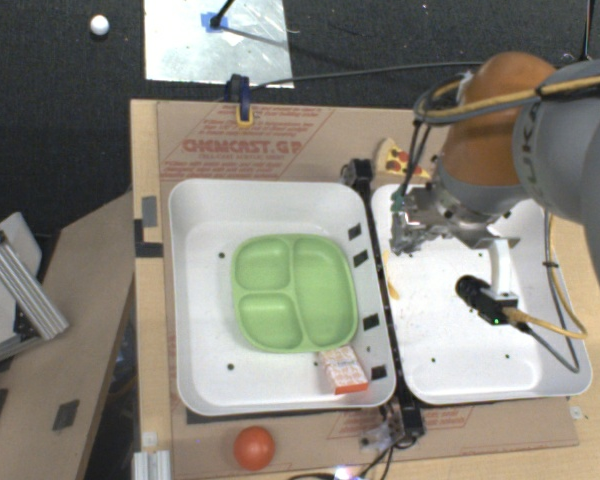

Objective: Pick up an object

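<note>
The gripper [408, 230] hangs over the right bin [480, 368], beside the green tray [293, 291]. Whether its fingers are released or clenched cannot be told.

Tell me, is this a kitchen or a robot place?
Probably a robot lab, not a kitchen. A big grey arm with an orange band reaches over two white bins on a cardboard-covered bench. The green tray looks like practice stuff for grabbing.
</note>
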